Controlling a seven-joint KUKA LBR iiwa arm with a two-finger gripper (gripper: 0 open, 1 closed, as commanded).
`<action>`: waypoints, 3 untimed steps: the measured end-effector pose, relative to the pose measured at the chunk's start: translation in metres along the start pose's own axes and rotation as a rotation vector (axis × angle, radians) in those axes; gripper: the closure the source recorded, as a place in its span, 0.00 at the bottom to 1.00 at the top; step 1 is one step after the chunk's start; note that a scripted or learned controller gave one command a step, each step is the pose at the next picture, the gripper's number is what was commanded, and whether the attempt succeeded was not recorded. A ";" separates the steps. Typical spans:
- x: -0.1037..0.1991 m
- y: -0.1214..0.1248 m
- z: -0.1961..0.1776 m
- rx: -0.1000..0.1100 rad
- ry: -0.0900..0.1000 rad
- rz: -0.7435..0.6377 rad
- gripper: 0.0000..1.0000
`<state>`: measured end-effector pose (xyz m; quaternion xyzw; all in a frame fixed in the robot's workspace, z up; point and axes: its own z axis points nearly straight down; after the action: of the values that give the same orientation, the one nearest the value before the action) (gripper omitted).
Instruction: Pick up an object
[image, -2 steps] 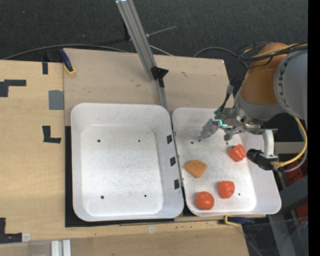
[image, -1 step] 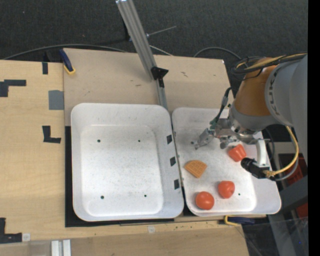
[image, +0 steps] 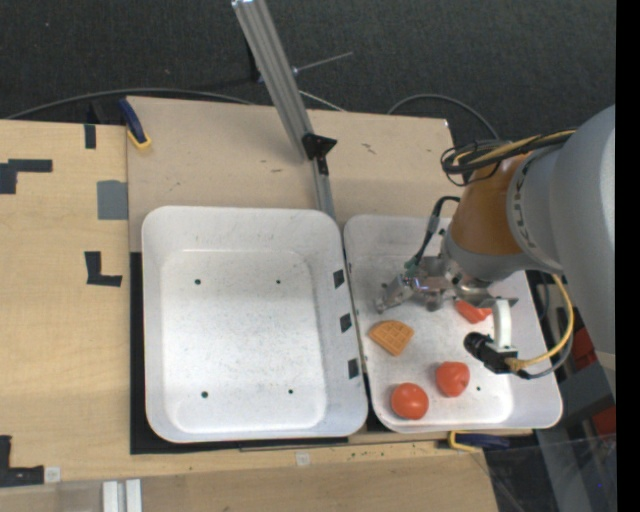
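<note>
Two shallow white bins side by side on the table (image: 230, 160), seen from above at a slant. Left bin (image: 240, 320) the larger; right bin (image: 530, 400) touching it along the shared edge.

In the right bin, four small items. Waffle-patterned orange piece (image: 392, 336) near the bin's centre, toward 9 o'clock of it. Red round object (image: 409, 400) at about 7 o'clock of the bin, near the front rim. Second red round object (image: 452, 378) just beside it, at its 2 o'clock, the two apart by a small gap. Third red piece (image: 472, 310) at 3 o'clock of the waffle piece, partly hidden under the wrist.

Grey arm (image: 560, 200) with its orange band (image: 485, 215) reaching in from 3 o'clock over the right bin. Pincer (image: 400, 291) low over the bin floor, at roughly 12 o'clock of the waffle piece and just beside it, pointing toward 9 o'clock. Fingers too small and blurred to read: cannot tell whether wide or narrow, and nothing visibly between them. Black cable plug (image: 482, 349) hanging off the wrist at 5 o'clock of the pincer.

A slanted metal pole (image: 280, 75) running from 12 o'clock down to the seam between the bins, with a black clamp (image: 318, 146) on it.
</note>
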<state>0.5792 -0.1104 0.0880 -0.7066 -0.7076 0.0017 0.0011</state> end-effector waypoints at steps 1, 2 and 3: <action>0.001 0.000 -0.012 -0.001 0.001 -0.001 1.00; -0.007 0.003 -0.059 -0.007 0.000 0.001 1.00; -0.010 0.012 -0.119 -0.009 0.000 0.000 1.00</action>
<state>0.5913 -0.1200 0.2068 -0.7065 -0.7077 -0.0015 -0.0025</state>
